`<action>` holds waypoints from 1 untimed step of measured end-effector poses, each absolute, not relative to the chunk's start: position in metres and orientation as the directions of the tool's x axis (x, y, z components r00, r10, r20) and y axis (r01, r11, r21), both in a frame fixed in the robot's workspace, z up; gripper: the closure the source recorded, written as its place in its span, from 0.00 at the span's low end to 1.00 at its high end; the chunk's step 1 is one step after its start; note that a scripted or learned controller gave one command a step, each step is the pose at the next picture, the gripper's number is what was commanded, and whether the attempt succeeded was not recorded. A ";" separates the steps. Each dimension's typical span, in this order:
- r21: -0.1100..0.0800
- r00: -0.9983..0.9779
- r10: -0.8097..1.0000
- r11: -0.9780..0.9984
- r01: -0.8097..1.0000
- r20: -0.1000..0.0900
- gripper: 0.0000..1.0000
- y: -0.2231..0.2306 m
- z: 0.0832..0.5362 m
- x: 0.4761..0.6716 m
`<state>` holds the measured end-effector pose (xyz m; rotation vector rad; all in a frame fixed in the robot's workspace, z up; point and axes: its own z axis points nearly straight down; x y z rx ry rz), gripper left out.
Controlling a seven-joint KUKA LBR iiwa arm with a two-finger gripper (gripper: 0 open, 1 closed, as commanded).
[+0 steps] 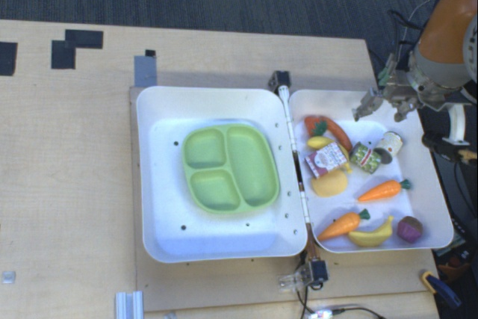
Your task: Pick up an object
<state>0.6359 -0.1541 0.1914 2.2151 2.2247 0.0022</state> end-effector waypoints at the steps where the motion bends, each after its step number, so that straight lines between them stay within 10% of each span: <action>1: 0.004 -0.002 1.000 0.002 1.000 0.000 0.00 -0.135 0.093 0.562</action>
